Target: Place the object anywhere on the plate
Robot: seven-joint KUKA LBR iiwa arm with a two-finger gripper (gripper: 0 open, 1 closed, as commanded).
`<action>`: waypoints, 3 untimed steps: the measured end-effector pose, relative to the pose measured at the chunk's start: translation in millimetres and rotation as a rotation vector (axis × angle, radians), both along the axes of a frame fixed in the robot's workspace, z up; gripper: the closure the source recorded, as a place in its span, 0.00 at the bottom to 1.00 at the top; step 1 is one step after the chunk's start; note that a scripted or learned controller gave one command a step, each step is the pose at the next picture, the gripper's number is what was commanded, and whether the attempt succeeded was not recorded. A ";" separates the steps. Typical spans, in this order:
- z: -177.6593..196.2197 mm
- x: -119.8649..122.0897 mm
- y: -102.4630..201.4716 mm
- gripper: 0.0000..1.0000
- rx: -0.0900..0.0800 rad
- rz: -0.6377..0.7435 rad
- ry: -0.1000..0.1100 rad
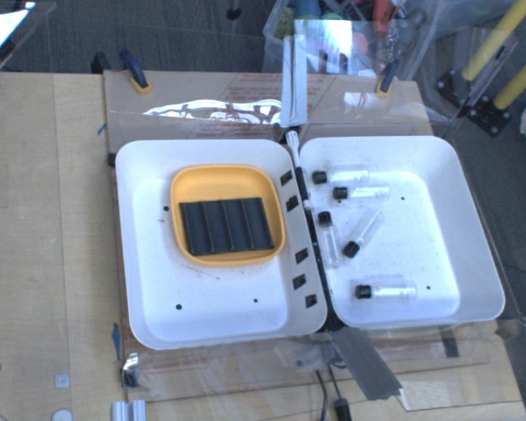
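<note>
A yellow plate (227, 181) with rounded corners sits in the left white bin (149, 296). A black ribbed rectangular piece (225, 225) lies flat on the plate and covers most of its middle. In the right white bin (447, 235) lie several clear tubes with black caps: two near the back left (351, 176) (361, 192), one slanted tube in the middle (361, 232), one against the left wall (330, 239), and one near the front (384, 291).
A row of small black tabs (296, 235) runs along the seam between the two bins. A clear upright panel (291, 77) stands behind the bins, beside a plastic box of coloured items (368, 7). Blue clamps (137, 73) hold the back board.
</note>
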State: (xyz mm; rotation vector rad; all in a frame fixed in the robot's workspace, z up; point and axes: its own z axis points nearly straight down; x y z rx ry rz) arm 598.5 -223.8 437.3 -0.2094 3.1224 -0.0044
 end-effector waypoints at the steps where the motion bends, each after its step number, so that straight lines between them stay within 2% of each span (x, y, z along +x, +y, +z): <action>1: -0.4 -52.2 0.3 1.00 0.000 0.338 0.008; 3: 24.3 -49.1 0.1 1.00 -0.005 0.330 -0.013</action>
